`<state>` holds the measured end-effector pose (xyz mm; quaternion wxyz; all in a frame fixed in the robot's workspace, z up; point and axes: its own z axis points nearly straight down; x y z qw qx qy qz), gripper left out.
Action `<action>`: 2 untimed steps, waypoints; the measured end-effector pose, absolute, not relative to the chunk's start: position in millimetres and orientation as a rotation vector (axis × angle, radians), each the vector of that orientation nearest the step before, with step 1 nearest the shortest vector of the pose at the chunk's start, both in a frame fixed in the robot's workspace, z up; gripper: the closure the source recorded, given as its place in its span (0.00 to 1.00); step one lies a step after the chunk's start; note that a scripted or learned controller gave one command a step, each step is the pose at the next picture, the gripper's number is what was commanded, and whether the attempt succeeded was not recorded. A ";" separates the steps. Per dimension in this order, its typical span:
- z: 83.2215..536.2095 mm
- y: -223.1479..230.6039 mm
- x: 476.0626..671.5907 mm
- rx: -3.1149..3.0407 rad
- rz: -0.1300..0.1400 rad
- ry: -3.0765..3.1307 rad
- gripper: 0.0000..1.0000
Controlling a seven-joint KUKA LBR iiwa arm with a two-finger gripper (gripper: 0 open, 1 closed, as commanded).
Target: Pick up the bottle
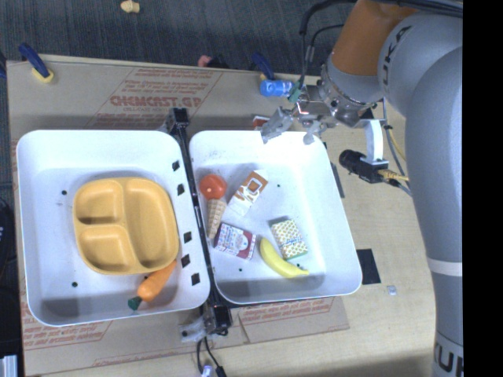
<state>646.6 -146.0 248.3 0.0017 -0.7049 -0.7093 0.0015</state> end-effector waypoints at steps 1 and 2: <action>258.6 -145.4 646.9 -2.205 0.007 -2.230 1.00; 206.3 -165.4 595.2 -1.729 0.003 -2.620 1.00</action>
